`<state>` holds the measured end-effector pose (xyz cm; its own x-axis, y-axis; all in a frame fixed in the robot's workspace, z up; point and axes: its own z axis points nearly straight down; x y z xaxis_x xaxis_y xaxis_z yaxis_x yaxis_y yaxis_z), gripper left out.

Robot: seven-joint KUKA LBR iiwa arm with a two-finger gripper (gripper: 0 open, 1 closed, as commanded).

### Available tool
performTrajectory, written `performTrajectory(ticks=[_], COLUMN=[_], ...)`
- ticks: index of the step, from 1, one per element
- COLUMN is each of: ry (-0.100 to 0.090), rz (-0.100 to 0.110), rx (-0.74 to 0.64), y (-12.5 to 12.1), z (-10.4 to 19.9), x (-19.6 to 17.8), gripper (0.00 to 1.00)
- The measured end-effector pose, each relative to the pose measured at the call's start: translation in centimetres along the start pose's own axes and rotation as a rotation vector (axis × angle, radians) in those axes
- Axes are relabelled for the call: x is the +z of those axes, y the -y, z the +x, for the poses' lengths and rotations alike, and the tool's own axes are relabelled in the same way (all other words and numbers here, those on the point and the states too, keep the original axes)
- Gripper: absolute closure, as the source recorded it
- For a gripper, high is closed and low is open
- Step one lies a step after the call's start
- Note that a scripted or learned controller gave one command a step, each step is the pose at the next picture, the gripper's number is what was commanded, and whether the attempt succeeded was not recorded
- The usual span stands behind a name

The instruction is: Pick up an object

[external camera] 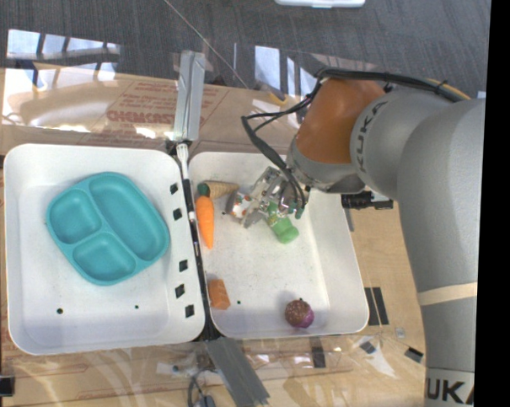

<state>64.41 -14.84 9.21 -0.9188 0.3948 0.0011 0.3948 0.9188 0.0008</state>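
The grey arm (409,154) fills the right of the frame, its orange band at upper centre, and bends down into the right bin (340,278). On the table (395,272) the 2 white bins sit side by side. The left bin (23,298) holds a teal divided plate (107,227) with 3 compartments, lying left of centre.

In the right bin, an orange carrot (204,220) lies along the left wall, a tan piece (220,188) just above it near the upper left corner. A small orange-brown piece (218,294) rests at the lower left, and a dark purple round object (299,312) sits near the bottom edge, well apart from the rest.

The gripper (263,203) is low in the upper middle of the right bin, with a small green object (284,231) just below and right of it, touching or nearly so. Whether the gripper is released or clenched I cannot tell; the metal parts blur together.

As a judgement, the pick is not yet done: every object appears to rest on the bin floor, the green one being the likeliest target. Closing, lifting and clearing the bin are left.
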Motion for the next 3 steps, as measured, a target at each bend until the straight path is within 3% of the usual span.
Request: performTrajectory(ticks=[1,2,3], ry=[0.005,-0.001,0.005], rz=[0.001,0.0,0.001], rx=[-0.105,0.017,-0.012], y=[6.0,-0.3,5.6], z=[-1.0,0.3,-2.9], x=[-0.1,0.0,-0.2], gripper=[1.0,1.0,1.0])
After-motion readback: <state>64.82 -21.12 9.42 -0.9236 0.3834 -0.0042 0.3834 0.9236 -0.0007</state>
